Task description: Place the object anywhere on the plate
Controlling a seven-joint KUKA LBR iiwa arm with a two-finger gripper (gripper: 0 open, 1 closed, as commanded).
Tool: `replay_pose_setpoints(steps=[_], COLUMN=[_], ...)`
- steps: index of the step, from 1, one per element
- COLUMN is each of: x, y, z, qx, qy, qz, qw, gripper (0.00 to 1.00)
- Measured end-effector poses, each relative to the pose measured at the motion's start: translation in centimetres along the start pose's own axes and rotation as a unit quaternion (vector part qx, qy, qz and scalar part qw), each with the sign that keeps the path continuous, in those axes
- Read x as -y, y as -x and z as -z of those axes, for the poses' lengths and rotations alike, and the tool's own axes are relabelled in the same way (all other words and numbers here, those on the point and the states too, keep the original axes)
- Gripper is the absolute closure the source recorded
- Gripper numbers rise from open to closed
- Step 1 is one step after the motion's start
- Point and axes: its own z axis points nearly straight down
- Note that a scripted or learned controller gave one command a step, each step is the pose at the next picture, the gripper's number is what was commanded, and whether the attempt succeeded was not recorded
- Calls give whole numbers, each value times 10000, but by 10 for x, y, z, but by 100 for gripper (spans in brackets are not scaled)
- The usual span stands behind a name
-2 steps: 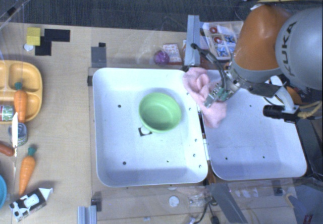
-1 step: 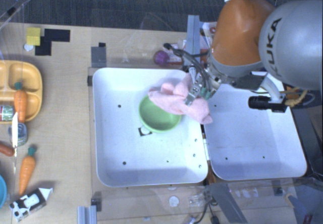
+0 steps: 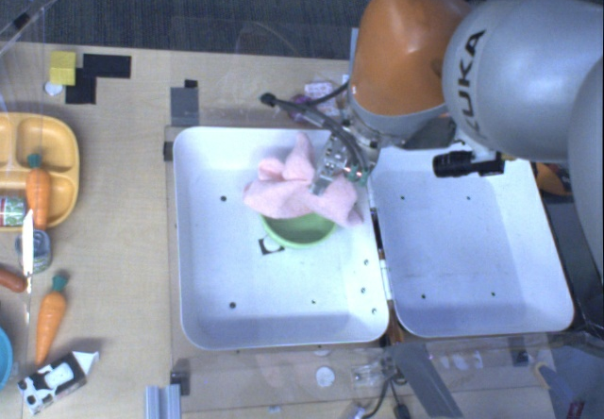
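A pale wooden desk (image 3: 113, 313) carries two shallow white bins. The grey arm (image 3: 528, 58) reaches in from the upper right. In the left bin (image 3: 226, 294), centre frame, a pink cloth (image 3: 288, 183) drapes over a green plate (image 3: 300, 230), covering most of it. The fingers (image 3: 332, 170) sit at the cloth's right side; open or closed, I cannot tell. If cloth clings on lifting, it could drag off the plate.

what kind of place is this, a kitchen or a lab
Most likely a robot test lab: an industrial arm reaches over two white bins, with toy carrots laid out on the bench.
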Motion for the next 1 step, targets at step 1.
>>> replay_pose_setpoints(steps=[1], x=[-72], y=[-31], z=[-13], qx=[-19], qy=[-13], qz=[-935], qw=[9956], gripper=[100])
